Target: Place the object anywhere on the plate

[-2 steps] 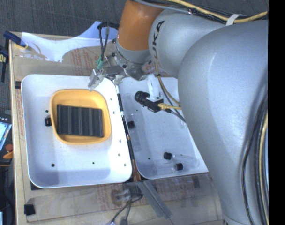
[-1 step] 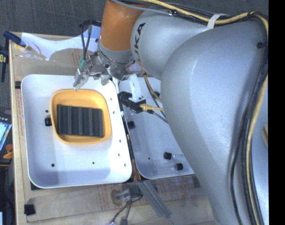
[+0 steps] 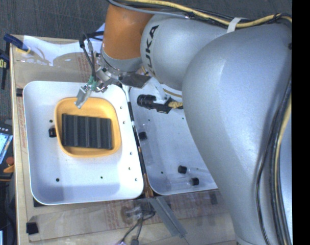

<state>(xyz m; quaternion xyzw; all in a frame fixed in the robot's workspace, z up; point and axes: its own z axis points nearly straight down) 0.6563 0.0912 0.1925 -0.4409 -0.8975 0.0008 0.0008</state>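
Gripper [image 3: 83,97] above yellow plate [image 3: 106,105] far rim; jaws state unclear; dark ridged object [image 3: 87,131] on plate.

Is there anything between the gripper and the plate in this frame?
Nothing visible. The gripper hangs over the far rim of the yellow plate in the left bin, with no item between them. A dark ridged block lies on the plate's middle. Whether the gripper carries anything is too small to tell.
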